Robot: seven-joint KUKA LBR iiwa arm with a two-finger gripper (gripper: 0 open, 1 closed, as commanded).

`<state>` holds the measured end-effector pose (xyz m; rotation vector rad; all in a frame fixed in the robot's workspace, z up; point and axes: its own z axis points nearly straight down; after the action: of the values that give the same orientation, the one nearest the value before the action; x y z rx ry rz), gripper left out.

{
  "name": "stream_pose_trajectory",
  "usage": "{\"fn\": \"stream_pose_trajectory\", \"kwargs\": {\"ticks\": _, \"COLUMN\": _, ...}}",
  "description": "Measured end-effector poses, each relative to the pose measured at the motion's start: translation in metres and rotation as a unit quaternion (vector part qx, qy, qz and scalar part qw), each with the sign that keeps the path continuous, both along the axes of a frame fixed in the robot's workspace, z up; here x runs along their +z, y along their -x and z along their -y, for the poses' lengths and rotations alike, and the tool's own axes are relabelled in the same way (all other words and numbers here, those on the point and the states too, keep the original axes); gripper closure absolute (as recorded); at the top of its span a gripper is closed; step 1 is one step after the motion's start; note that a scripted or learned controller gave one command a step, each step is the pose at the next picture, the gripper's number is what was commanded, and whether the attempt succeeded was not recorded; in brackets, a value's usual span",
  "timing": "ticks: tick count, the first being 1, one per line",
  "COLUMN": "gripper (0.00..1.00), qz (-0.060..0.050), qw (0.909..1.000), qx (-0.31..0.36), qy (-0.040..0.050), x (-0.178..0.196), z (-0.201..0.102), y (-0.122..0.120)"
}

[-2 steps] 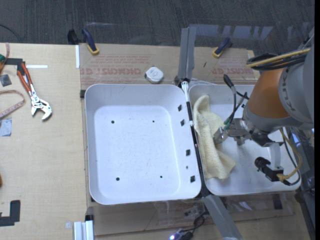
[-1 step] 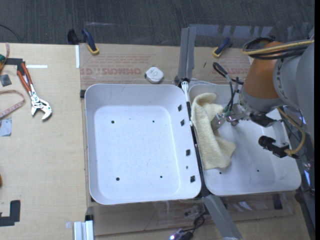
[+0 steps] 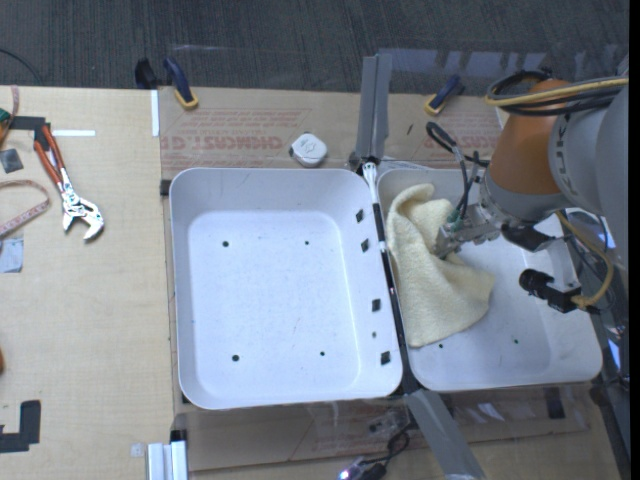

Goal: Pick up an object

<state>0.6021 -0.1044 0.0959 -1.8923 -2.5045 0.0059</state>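
Camera view, slanted from above: two white bins side by side, left bin (image 3: 200,268) and right bin (image 3: 520,353). Cream towel (image 3: 435,278) crumpled against the right bin's left wall, touching the divider, one corner drooping toward the near rim. Gripper (image 3: 449,240) down on the towel's upper part, fingers pressed into the cloth; whether clamped or apart, cannot tell. Orange-banded arm (image 3: 530,158) reaching in from the right. On the bench, far left: adjustable wrench (image 3: 70,203), well apart from both bins.
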Motion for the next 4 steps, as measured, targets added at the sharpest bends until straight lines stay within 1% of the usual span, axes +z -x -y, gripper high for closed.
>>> {"fn": "stream_pose_trajectory", "kwargs": {"ticks": 1, "gripper": 0.00, "qz": 0.000, "qw": 1.0000, "qx": 0.000, "qy": 0.0002, "x": 0.000, "z": 0.000, "y": 0.000}}
{"fn": "stream_pose_trajectory", "kwargs": {"ticks": 2, "gripper": 0.00, "qz": 0.000, "qw": 0.9999, "qx": -0.014, "qy": -0.0001, "x": -0.007, "z": -0.003, "y": 0.021}}
{"fn": "stream_pose_trajectory", "kwargs": {"ticks": 3, "gripper": 0.00, "qz": 0.000, "qw": 0.9968, "qx": -0.080, "qy": 0.0005, "x": -0.007, "z": 0.001, "y": -0.056}}
{"fn": "stream_pose_trajectory", "kwargs": {"ticks": 4, "gripper": 1.00, "qz": -0.002, "qw": 0.9970, "qx": -0.077, "qy": 0.0013, "x": -0.001, "z": 0.001, "y": -0.057}}
